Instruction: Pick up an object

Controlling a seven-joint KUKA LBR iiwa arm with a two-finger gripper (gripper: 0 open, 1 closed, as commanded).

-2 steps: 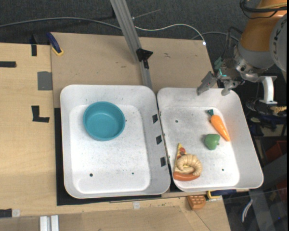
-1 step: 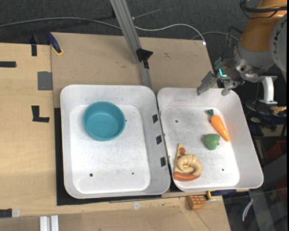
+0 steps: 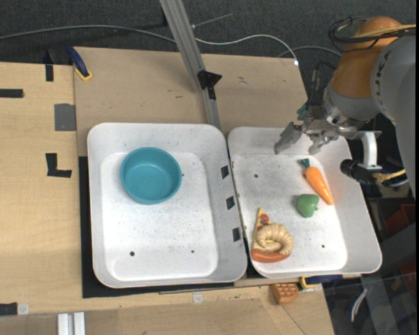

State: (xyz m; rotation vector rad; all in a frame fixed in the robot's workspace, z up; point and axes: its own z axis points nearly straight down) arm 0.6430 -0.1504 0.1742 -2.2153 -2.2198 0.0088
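The fingers [image 3: 301, 141] hang spread and empty over the right bin's [image 3: 356, 250] far edge, near the carrot [image 3: 318, 183].

wooden bench [image 3: 28, 187], two white bins [image 3: 105, 208]

The right bin [image 3: 349, 253] holds three small items. An orange toy carrot [image 3: 318, 183] with a dark green stub at its upper end lies flat near the bin's right side, slanting down and to the right. Just below it, apart from it, sits a rounded green piece [image 3: 307, 205]. Near the bin's front left corner lies a tan, ridged, curled piece with red and yellow parts [image 3: 271, 239]. The left bin [image 3: 105, 145] holds an upright teal bowl [image 3: 151, 175].
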